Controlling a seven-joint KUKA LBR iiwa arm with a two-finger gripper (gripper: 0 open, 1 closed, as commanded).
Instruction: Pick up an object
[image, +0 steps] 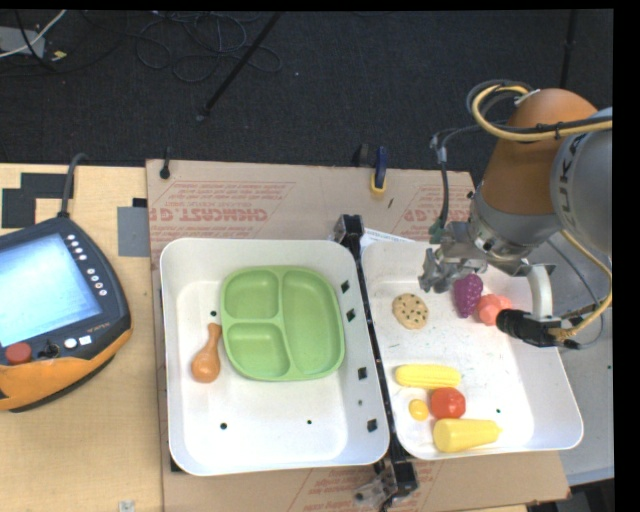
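My gripper (436, 277) hangs over the far part of the right bin (540, 425), coming down from the orange-banded wrist. Just below and to its left lies a round cookie (410, 311). A bunch of purple grapes (467, 294) sits close to the gripper's right side, with a pink-orange piece (490, 309) beside it. Nearer the front lie a corn cob (427, 376), a red tomato (448, 403), a small yellow ball (418, 409) and a yellow pepper (465, 434). I see nothing between the fingers.
The left bin (260, 430) bears a green divided plate (282, 324) and an orange chicken drumstick (207, 354). A black clip strip (362, 330) runs along the seam between the bins. A teach pendant (55, 310) lies on the bench at the far left.
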